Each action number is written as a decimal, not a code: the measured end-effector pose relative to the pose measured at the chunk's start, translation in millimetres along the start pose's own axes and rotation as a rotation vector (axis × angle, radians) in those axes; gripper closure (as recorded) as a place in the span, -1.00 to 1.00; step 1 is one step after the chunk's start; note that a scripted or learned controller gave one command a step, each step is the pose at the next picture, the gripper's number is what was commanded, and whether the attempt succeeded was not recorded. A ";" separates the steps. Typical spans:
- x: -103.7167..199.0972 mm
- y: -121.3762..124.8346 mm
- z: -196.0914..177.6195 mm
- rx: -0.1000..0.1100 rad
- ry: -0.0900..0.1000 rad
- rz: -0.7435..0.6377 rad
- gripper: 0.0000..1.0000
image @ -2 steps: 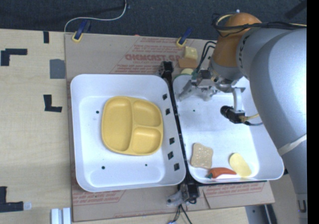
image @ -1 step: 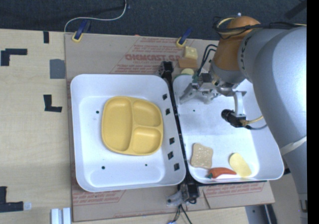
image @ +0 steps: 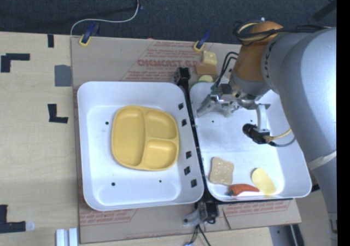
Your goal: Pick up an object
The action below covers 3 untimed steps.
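Observation:
My gripper (image: 216, 109) hangs over the far left part of the right bin (image: 290, 163), below the orange wrist band. Its two grey fingers (image: 203, 107) are spread open with nothing between them. Near the bin's front edge lie a tan slice of toast (image: 221, 170), a pale yellow oval piece (image: 264, 180) and a small red-orange pepper-like piece (image: 242, 189). All three lie well in front of the gripper and apart from it. A yellow divided plate (image: 145, 137) lies in the middle of the left bin (image: 93, 103).
The black-clipped divider (image: 188, 130) runs between the bins. Behind the right bin sit a tan block (image: 208, 62) and a small pale round piece (image: 205, 79). A black cable end (image: 256, 133) hangs from the arm over the right bin. The grey arm covers the right side.

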<state>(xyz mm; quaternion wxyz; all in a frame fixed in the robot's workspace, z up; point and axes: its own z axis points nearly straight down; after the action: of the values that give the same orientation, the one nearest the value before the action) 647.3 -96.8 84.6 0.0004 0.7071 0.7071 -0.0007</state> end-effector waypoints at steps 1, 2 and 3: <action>-5.7 19.3 0.3 0.000 0.001 -0.002 -1.00; -4.8 18.8 -9.7 0.000 0.001 -0.003 1.00; 62.6 -8.8 -106.1 -0.009 0.004 -0.007 1.00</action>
<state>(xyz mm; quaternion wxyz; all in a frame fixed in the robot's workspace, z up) 638.5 -34.1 190.5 0.0020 0.7045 0.7097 0.0039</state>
